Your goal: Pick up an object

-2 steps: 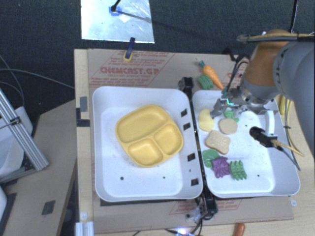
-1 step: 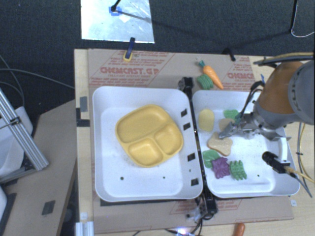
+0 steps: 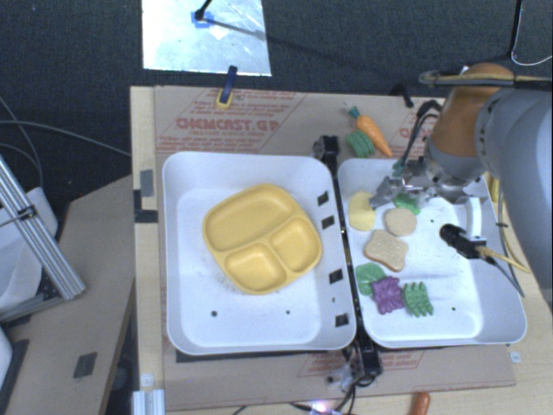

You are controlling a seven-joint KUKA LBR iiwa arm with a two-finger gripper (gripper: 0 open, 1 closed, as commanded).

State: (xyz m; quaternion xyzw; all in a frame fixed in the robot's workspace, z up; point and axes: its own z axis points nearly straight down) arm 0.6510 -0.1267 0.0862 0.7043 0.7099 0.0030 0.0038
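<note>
First, camera view: slanted look down on a bench [image 3: 104,232] with a printed cardboard sheet [image 3: 259,119] under two bins side by side.
Left bin [image 3: 186,232]: white, shallow, holding one yellow divided plate [image 3: 262,238], flat near the middle, three compartments.
Right bin [image 3: 471,314]: white, shallow, just beside the left bin along the middle seam; toy food gathered in its left half.
Pale yellow piece [image 3: 361,212]: close to the right bin's left wall, in the far part.
Round beige disc [image 3: 400,222]: just right of the pale yellow piece.
Green piece [image 3: 408,204]: just far of the round beige disc, partly hidden under the gripper.
Toast slice [image 3: 386,250]: just near of the disc, lying flat and turned at an angle.
Green leaf [image 3: 370,274]: near side of the toast slice, close to the left wall.
Purple piece [image 3: 388,294]: touching the green leaf on its near right side.
Ridged green piece [image 3: 418,300]: just right of the purple piece.
Arm [image 3: 514,154]: grey, reaching in from the right, orange band [image 3: 467,111] above the right bin's far edge.
Gripper [image 3: 390,194]: low over the far left part of the right bin, directly above the green piece, between the pale yellow piece and the arm.
Grip state: cannot tell from this angle.
Carrot [image 3: 371,128]: outside the bins on the cardboard sheet, far of the right bin, a green block [image 3: 359,143] just beside it.
Blue and yellow clip [image 3: 227,86]: at the far edge of the cardboard sheet.
Silvery sheet [image 3: 206,24]: on the dark floor beyond the bench, far left.
</note>
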